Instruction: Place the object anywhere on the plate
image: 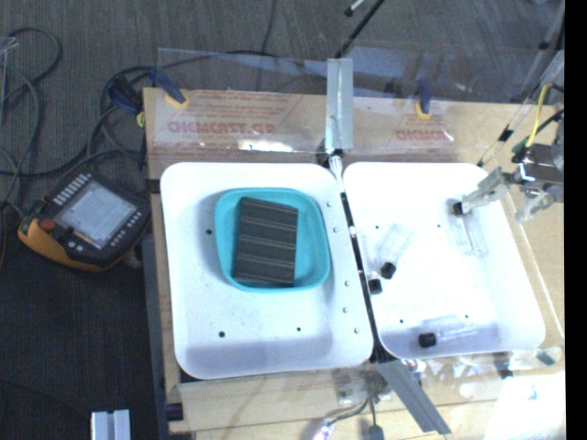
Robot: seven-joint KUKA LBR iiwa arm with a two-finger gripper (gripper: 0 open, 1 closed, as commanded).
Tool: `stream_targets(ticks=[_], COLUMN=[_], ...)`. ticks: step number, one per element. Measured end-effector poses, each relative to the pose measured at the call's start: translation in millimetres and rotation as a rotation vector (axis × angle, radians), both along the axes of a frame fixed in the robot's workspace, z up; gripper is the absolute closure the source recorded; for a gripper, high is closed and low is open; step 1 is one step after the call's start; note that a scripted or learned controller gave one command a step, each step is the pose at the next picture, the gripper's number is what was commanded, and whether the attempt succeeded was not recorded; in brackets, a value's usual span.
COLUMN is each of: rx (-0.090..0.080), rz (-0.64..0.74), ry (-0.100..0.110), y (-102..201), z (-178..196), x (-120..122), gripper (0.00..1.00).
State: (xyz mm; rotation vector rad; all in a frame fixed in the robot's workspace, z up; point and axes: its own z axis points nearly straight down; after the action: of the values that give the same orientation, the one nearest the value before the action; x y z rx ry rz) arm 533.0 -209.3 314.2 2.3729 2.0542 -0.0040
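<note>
Two shallow white bins sit side by side, the left bin [188,337] far from the gripper [495,195] and the right bin [514,324] beneath it; one teal plate [316,246] lies well to the gripper's left, bearing one dark ribbed block [267,241]; three clear vials with black caps lie in the right bin: one [468,232] just below the gripper, one [393,246] further left, one [449,331] well below.
</note>
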Motion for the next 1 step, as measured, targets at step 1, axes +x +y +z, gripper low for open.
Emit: stream_targets(ticks=[1], rx=[0.002], rz=[-0.172], ry=[0.003], y=[-2.5], z=[-52.7], x=[-49.8], gripper=[0.00])
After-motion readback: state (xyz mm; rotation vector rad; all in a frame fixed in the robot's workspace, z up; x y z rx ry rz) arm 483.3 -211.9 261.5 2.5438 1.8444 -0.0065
